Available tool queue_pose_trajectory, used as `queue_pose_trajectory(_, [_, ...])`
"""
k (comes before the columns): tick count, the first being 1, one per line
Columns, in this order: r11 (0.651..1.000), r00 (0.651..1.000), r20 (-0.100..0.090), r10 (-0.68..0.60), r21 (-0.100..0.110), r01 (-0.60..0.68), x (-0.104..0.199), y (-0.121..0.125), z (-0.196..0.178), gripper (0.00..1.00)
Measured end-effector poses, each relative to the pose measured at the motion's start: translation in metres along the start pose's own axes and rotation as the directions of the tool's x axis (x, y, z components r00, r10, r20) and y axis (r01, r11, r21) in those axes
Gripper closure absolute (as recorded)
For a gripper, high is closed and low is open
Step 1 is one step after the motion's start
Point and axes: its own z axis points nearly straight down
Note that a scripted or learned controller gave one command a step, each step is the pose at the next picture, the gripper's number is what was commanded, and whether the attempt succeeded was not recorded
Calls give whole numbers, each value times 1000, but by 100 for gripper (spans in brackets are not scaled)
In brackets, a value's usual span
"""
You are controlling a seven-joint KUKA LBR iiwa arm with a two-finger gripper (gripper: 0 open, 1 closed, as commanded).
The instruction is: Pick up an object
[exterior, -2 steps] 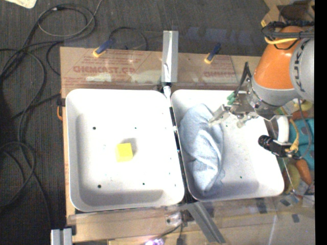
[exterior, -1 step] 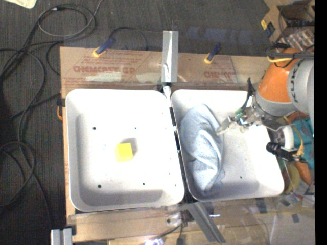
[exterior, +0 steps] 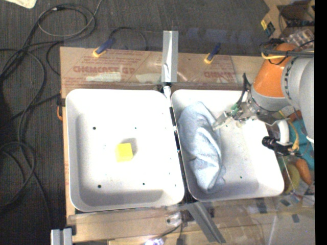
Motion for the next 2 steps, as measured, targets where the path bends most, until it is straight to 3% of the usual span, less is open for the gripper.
queue_pose_trajectory(1, [1000, 1000, 0, -1, -5, 1, 1, 2, -11, 100])
queue_pose_trajectory(2, [1000, 1000, 0, -1, -5, 1, 1, 2, -11, 0])
